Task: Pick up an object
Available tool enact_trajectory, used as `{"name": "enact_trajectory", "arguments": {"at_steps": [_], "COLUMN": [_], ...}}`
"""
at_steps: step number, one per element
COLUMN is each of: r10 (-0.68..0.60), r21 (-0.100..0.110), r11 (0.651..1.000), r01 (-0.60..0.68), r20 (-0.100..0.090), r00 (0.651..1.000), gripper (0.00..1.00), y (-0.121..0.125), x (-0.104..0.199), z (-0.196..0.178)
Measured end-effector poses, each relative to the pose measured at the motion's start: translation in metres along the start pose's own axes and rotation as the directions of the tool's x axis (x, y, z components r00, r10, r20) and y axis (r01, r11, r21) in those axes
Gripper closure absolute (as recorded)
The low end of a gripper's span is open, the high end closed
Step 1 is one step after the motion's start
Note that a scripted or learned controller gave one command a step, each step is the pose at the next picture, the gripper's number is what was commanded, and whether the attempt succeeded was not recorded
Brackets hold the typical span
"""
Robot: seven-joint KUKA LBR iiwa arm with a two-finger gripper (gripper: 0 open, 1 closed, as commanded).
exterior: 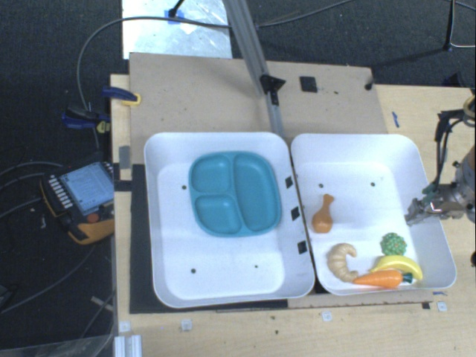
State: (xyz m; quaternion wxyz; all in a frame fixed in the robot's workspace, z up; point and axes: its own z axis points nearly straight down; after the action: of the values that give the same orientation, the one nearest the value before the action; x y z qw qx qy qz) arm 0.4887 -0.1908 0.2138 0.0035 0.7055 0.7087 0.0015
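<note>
Five toys [375, 262] crowding bin's [357, 151] near corner

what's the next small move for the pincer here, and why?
Probably shift left and toward the near edge, over the broccoli. The pincer sits at the right bin's right rim, while the toys cluster in its near corner, the broccoli closest.

No text, label, brand, number or sign can be read anywhere in the frame. The handheld device [80, 192] at the left edge of the frame has a bluish screen and rows of small keys, but whatever is on them is too small and blurred to make out. The small dark squares [308, 84] on the surface in the upper middle carry no legible marking either.
</note>
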Motion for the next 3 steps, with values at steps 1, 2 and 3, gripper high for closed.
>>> {"name": "enact_trajectory", "arguments": {"at_steps": [1,2,3], "r10": [-0.001,-0.006,-0.007], "r21": [0.001,0.002,0.003], "r11": [1.000,1.000,1.000], "r01": [0.001,0.006,0.007], "r20": [0.000,-0.003,-0.004], "r00": [1.000,1.000,1.000], "gripper": [1.00,1.00,1.00], "y": [0.002,0.034,0.065], "x": [-0.001,0.044,0.097], "z": [-0.038,-0.039,-0.031]}}
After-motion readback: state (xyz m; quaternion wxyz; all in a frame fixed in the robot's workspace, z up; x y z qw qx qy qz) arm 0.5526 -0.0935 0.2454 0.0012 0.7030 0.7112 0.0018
